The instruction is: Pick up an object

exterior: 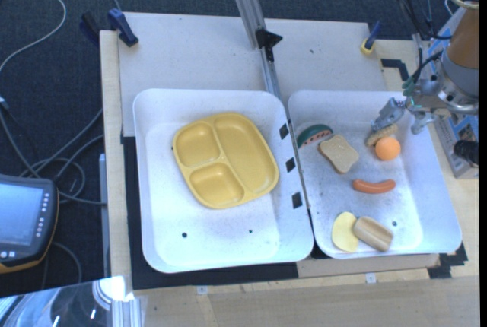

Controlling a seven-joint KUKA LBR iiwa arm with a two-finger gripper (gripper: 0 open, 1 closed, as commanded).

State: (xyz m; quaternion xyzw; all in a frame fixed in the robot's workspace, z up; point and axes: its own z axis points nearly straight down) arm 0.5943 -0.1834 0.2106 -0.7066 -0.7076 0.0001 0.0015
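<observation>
Two bins on tabletop [190, 44]; claw [392, 119] low over right bin [445, 223].

Left bin [152, 242]: yellow tray [224, 160], three compartments, far left of claw. Right bin: orange [388, 148] just below claw, near its fingertips, not between them; a tan piece [373, 138] beside the orange, under the claw; bread [338, 153] lower left; melon slice [313, 134] left; sausage [374, 185] below; yellow disc [344, 232] and bun [373, 233] well below. Arm [460, 52] reaches in from right, wrist angled down-left. Whether claw is spread: cannot tell.

Two white bins [221, 261]; one yellow divided plate [224, 160]; right bin holds about seven toy foods [374, 185].
</observation>
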